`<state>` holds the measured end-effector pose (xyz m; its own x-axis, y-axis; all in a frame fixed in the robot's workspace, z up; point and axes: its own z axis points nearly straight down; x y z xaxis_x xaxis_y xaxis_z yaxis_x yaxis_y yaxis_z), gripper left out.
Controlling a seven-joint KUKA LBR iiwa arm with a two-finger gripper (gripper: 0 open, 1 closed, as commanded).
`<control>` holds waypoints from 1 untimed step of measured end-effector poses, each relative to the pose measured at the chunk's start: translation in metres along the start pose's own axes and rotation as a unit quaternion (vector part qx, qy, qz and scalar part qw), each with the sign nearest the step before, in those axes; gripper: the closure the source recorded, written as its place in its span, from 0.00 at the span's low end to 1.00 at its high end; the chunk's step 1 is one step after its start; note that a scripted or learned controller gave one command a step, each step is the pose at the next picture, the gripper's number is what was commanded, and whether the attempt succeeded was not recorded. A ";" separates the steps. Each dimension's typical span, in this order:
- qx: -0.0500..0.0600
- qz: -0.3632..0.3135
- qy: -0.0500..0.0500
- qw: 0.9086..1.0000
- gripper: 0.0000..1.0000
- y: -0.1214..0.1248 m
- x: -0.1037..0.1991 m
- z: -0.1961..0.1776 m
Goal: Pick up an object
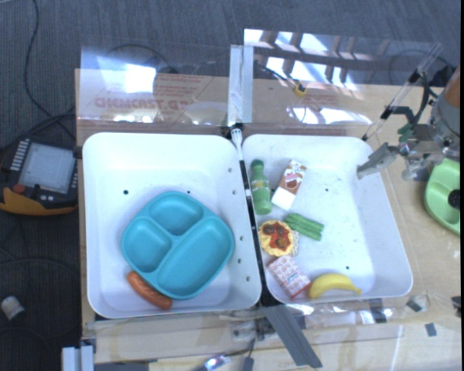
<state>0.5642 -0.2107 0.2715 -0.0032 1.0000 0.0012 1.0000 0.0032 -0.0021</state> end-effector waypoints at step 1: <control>0.000 -0.120 0.000 0.993 0.00 0.036 0.036 0.102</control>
<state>0.6002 -0.1748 0.1695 -0.2406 0.9706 0.0009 0.9706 0.2406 -0.0017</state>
